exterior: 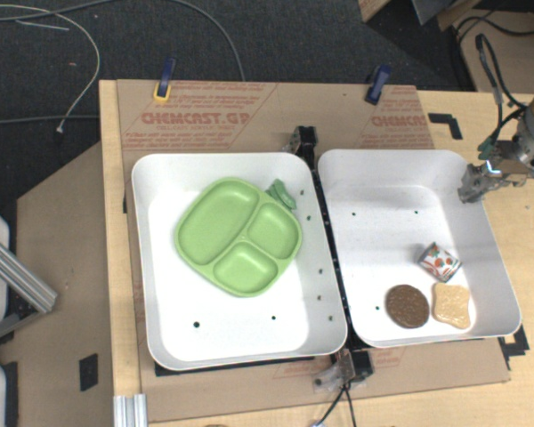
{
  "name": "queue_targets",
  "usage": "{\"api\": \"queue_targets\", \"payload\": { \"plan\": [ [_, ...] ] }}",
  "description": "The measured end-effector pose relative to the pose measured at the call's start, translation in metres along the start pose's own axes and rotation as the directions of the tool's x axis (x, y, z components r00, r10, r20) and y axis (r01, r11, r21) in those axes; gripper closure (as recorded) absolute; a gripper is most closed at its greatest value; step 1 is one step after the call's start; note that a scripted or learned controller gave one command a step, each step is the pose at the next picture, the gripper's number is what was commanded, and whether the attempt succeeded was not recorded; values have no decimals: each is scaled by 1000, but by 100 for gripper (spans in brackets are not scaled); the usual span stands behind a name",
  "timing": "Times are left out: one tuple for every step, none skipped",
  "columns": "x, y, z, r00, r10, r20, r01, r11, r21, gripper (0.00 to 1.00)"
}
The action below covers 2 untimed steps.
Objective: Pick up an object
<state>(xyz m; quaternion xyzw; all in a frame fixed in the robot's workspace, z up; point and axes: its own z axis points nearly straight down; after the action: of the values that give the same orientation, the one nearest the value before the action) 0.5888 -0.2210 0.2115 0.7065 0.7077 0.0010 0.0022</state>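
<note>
The right bin (400, 194) holds a small red-and-white wrapped item (439, 261), a round brown cookie (408, 306) and a tan cracker-like piece (452, 307), all near its front right corner. My gripper (477, 185) hangs over the bin's right rim, well behind those items and apart from them. Nothing shows between its fingers. The left bin (160, 318) carries a light green divided plate (238, 236) with a small dark green piece (282, 194) at its upper right edge.
Both bins rest on a cardboard sheet (205, 114) held by blue clamps (165, 76) at the back. Cables run over the dark floor at the top left. A metal rail (13, 274) juts in at the left edge.
</note>
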Motion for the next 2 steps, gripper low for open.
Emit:
{"api": "queue_targets", "payload": {
  "plan": [
    [50,3,7,1000,-3,-5,3,1000,7,100],
    [105,8,-7,1000,-5,-4,5,1000,3,100]
  ]
}}
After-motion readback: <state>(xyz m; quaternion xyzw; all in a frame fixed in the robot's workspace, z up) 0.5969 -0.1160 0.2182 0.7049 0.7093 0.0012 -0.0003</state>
